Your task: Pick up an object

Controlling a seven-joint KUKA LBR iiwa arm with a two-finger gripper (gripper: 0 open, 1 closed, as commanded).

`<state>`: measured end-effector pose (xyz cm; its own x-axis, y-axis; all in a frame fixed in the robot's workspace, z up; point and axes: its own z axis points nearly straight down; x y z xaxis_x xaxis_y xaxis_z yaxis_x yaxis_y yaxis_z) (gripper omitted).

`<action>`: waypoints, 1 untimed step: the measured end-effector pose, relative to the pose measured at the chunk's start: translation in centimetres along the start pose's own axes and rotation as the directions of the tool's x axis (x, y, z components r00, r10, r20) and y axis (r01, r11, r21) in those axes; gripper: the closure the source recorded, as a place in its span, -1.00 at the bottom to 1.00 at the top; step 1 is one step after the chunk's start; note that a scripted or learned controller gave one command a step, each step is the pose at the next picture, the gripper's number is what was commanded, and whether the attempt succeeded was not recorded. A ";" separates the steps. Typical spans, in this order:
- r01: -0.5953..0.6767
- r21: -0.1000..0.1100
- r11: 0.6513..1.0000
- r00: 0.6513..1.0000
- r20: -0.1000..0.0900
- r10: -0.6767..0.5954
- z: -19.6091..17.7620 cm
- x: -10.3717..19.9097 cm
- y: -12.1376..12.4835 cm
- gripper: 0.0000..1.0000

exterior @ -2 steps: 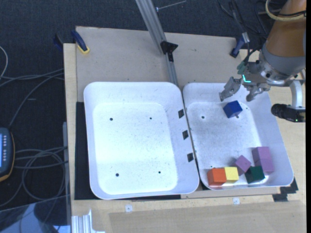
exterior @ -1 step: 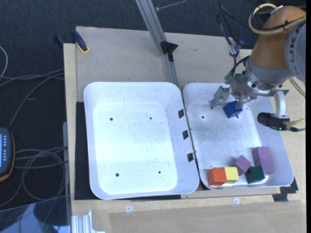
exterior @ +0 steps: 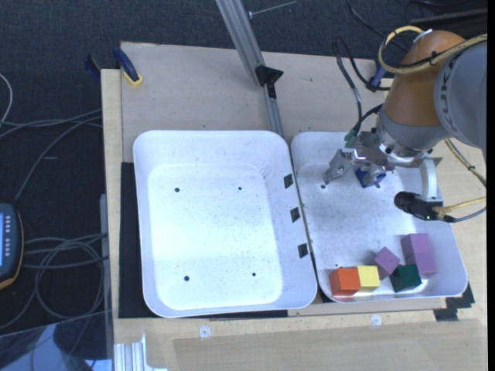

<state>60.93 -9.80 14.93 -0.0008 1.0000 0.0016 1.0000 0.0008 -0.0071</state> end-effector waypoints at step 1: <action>-0.001 0.001 1.000 1.000 0.000 0.001 5.3 0.1 -0.1 -1.00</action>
<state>60.79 -9.72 9.61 -0.0002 1.0000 0.0016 1.0000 0.0002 -0.0079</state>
